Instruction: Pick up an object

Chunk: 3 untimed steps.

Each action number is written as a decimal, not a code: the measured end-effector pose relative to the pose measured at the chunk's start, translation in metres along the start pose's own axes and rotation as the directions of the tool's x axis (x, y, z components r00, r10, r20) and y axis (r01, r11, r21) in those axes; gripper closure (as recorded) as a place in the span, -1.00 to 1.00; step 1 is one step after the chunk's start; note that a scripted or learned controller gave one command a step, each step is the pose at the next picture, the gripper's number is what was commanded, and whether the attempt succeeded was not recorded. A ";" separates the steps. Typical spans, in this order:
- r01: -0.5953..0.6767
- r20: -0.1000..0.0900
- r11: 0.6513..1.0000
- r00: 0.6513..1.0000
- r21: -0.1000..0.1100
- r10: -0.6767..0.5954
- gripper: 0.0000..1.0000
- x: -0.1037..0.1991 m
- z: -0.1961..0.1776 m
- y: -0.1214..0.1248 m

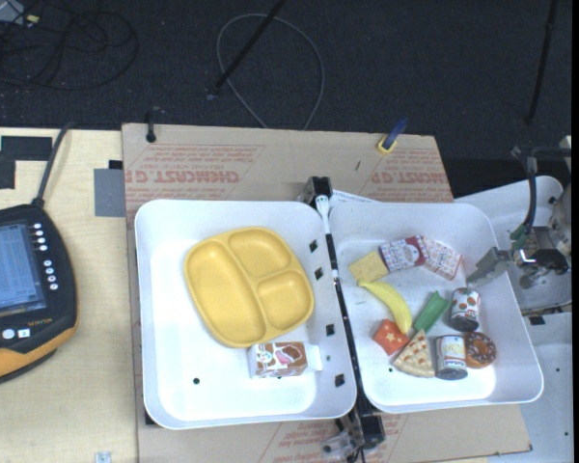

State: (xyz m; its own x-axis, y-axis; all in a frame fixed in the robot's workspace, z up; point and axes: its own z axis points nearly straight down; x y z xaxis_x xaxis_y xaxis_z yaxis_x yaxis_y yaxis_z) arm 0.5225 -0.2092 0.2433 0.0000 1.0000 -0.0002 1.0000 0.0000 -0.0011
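Observation:
The right bin holds a heap of toy food: a banana, a yellow block, two red-and-white packets, a green piece, a red piece, a pizza slice, a donut and two small cans. In the left bin lie a yellow divided plate and a small printed carton. My gripper hangs at the right bin's right rim, just right of the upper can, touching none of the objects.
A teach pendant lies on the bench at the far left. Cardboard sits under both bins, with a blue-and-yellow clip at its back edge. Cables trail over the dark floor behind.

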 end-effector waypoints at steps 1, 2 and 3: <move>0.002 -0.002 1.000 1.000 0.001 -0.002 -1.00 0.031 0.163 0.044; -0.002 -0.003 1.000 1.000 0.002 0.002 1.00 0.029 0.145 0.044; 0.010 -0.001 1.000 1.000 -0.018 -0.010 1.00 0.105 -0.006 0.091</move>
State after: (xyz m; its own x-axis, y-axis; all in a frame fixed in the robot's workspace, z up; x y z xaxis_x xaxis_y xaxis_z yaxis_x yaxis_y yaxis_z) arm 0.6139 -0.1038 0.2491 -0.0097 1.0000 0.0005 0.9998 0.0097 0.0174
